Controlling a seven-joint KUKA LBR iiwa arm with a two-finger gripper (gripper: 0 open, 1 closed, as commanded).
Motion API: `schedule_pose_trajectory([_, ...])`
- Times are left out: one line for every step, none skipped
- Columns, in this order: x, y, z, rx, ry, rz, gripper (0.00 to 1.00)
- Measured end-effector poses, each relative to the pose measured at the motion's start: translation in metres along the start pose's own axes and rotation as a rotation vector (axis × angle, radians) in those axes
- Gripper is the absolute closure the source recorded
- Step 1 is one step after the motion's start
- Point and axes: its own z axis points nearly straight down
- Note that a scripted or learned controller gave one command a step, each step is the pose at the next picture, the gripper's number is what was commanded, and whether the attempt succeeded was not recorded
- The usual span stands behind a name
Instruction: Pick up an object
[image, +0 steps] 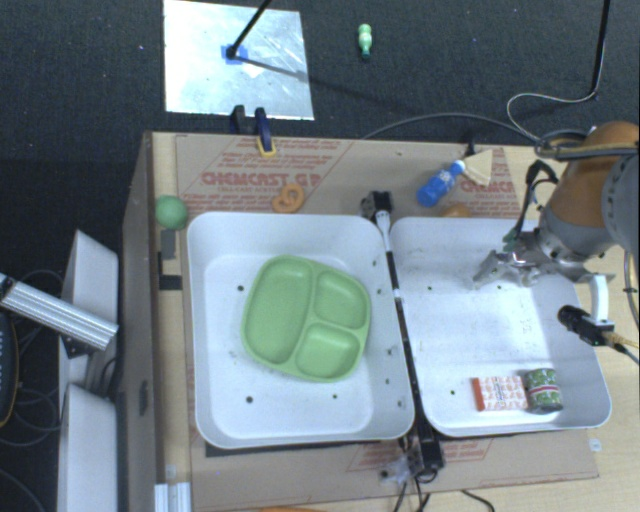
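So the claw (497, 268) is hanging over the upper part of the right bin (450, 330) with its fingers spread and nothing between them, the arm (590, 200) reaching in from the right. The stuff to grab sits well away at that bin's near edge: a small red-and-white packet (499, 393) lying flat with a little green patterned roll (543, 390) touching its right end. The left bin (215, 330) has a green divided plate (305, 318) in it, and a blue bottle (440, 185) lies on the worktop (330, 165) behind the bins.

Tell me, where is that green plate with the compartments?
The green plate lies in the middle of the left bin, across the divider from the pincer.
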Motion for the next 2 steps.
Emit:
schedule_pose_trajectory([0.001, 0.002, -0.011, -0.004, 0.0, -0.002, 1.0])
schedule_pose_trajectory([-0.001, 0.041, -0.126, -0.007, 0.0, -0.004, 1.0])
